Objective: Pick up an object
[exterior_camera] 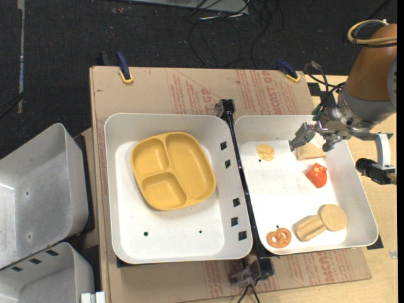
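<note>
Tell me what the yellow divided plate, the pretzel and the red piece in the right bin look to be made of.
Yellow divided plate: likely moulded plastic, matte, with smooth rounded compartment rims and even colour.
Pretzel: probably plastic toy food; uniform orange-brown with a slight gloss, too small to be sure.
Red piece: seems plastic or rubber, saturated red with a soft sheen; its material stays uncertain.

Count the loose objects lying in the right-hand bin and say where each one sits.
5. A yellow piece near the far left; a tan wedge beneath the gripper; a red piece mid-right; a tan mushroom shape and a pretzel near the front. The gripper may hide more.
</note>
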You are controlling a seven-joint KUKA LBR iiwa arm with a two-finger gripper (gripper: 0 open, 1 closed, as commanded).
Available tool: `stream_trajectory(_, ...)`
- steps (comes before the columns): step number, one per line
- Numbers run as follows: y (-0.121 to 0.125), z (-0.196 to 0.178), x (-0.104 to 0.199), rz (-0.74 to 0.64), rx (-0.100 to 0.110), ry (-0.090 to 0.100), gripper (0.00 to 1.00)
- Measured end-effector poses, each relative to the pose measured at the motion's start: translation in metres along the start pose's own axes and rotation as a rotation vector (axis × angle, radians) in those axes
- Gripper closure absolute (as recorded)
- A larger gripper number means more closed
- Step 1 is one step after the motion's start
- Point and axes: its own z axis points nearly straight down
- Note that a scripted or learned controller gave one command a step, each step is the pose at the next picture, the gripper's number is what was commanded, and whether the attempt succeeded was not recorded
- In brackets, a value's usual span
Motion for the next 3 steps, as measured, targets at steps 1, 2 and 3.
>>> stream_trajectory(1, -0.004, 0.051, 0.01, 0.0, 0.001, 0.001, 0.0)
stream_trajectory(2, -0.003, 0.038, 0.009, 0.0, -0.005, -0.001, 1.0)
stream_trajectory(3, 0.005, -0.018, 0.014, -0.004, -0.004, -0.001, 1.0)
